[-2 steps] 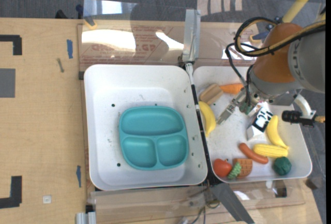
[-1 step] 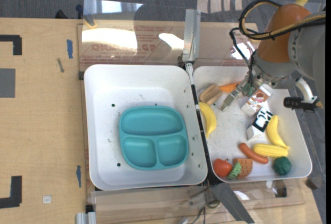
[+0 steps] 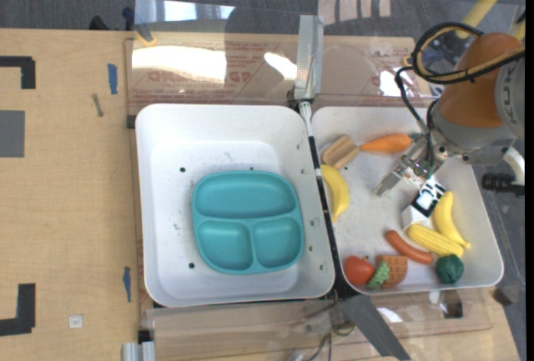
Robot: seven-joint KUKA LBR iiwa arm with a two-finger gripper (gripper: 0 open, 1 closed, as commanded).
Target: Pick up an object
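Observation:
The right bin (image 3: 488, 209) holds several toy foods. An orange carrot (image 3: 385, 143) and a tan bun (image 3: 340, 151) lie at the back, and a yellow banana (image 3: 336, 188) rests by the left wall. A second banana (image 3: 448, 218), a corn cob (image 3: 434, 240), a red sausage (image 3: 407, 245), a tomato (image 3: 359, 270), a waffle-like piece (image 3: 390, 270) and a green broccoli (image 3: 449, 268) crowd the front. My gripper (image 3: 399, 172) hangs over bare bin floor just below the carrot. It is open, with nothing between its fingers.
The left bin (image 3: 158, 184) holds a teal divided plate (image 3: 247, 219). A metal divider (image 3: 317, 184) runs between the two bins. The grey arm with its orange band (image 3: 476, 80) reaches in over the right bin's back right corner.

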